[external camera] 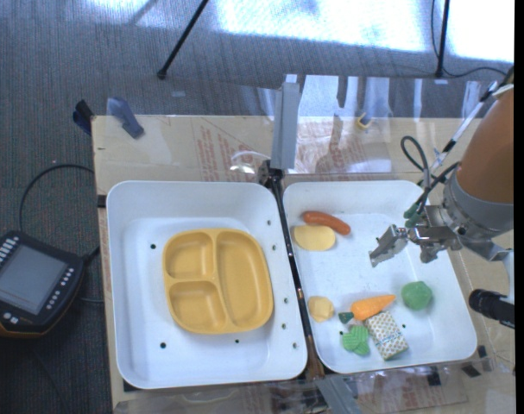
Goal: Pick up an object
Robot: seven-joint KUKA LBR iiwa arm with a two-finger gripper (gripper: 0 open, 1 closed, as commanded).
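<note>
The fingers of the gripper (389,247) stand apart with nothing between them, poised over a bare patch of the right bin (451,330), roughly at its middle. The arm (490,166) reaches in from the right, grey with its orange band.

No single object is named, so the nearest pieces matter most. The toy carrot (373,305) lies below the gripper in the picture, toward the bin's near side; its long axis runs almost left to right, leafy end at the left and slightly lower. A grasp across its narrow width looks the likelier fit — closing along its length would probably slip. The green ball (417,295) sits just right of the carrot, round and matte.

To the gripper's left lie a pale yellow oval piece (314,237) and a glossy red sausage (326,222), touching or nearly so. Nearer the front edge sit a small yellow lump (320,308), a knobbly green piece (356,341) and a patterned, boxy packet (387,335).

The left bin (136,335) holds a smooth yellow divided tray (217,280) — well apart from the gripper.
</note>
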